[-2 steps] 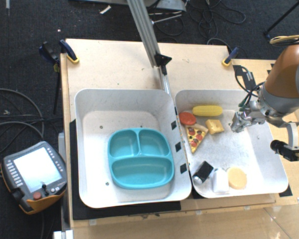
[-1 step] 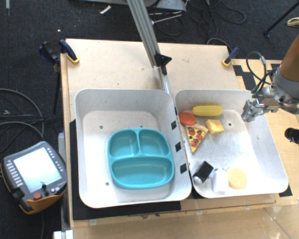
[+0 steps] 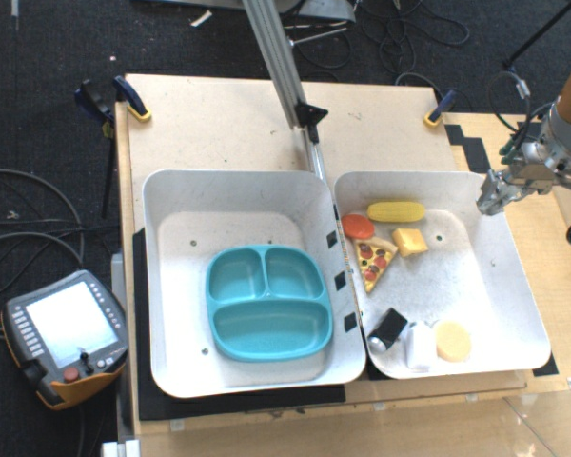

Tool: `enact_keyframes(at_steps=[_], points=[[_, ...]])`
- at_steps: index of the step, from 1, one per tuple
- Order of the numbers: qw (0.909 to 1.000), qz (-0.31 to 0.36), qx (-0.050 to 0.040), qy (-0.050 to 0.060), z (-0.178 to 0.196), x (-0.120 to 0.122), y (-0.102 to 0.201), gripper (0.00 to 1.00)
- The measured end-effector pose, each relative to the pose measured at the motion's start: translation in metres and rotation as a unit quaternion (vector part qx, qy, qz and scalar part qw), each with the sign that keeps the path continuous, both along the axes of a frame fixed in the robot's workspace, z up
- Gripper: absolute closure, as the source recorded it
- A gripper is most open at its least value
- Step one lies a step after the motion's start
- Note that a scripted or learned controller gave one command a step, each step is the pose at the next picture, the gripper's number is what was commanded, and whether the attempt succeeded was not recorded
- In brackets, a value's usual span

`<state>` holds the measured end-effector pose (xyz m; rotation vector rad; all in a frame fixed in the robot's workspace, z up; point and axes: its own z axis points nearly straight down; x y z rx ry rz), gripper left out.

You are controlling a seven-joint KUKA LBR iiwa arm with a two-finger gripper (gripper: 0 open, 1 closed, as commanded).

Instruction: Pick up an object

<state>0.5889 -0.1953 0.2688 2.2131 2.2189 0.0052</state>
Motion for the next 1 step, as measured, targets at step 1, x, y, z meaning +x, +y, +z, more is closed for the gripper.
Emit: enact_keyframes(at_steps=[1], points=[[1.0000, 0.002, 0.0021, 0.002, 0.0039, 0.0156, 0.0507, 1.00]])
